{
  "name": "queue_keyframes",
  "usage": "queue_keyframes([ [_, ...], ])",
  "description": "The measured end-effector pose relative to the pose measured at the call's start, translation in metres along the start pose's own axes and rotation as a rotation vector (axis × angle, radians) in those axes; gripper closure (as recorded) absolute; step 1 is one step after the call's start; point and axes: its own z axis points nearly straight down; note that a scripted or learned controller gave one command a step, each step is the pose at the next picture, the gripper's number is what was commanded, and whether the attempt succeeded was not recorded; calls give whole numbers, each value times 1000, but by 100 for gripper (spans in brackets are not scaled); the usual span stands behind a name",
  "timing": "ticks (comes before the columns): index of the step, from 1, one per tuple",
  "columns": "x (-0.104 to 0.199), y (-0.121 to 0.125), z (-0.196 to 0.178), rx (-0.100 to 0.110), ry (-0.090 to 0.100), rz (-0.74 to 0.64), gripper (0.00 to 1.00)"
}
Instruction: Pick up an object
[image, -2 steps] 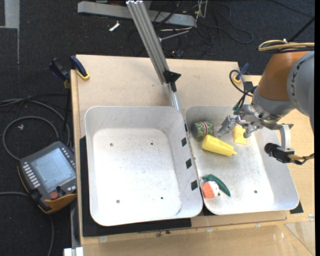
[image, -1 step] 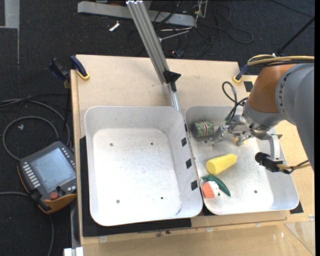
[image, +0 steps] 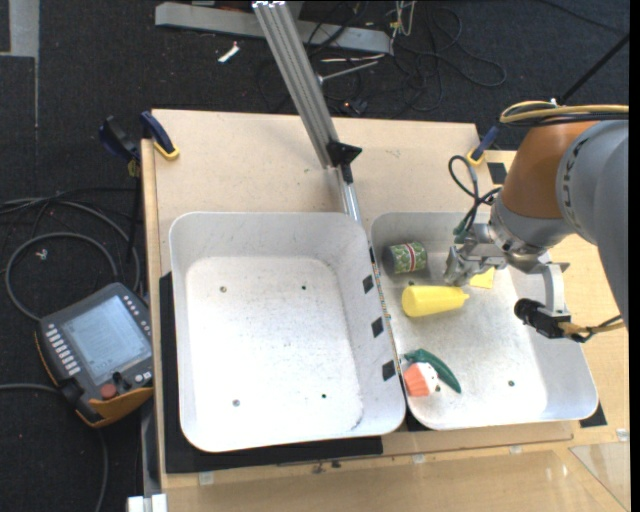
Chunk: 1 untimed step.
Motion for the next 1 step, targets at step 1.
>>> queue_keyframes([
  [1,-5,5,-45,-4,-1,-1,100],
])
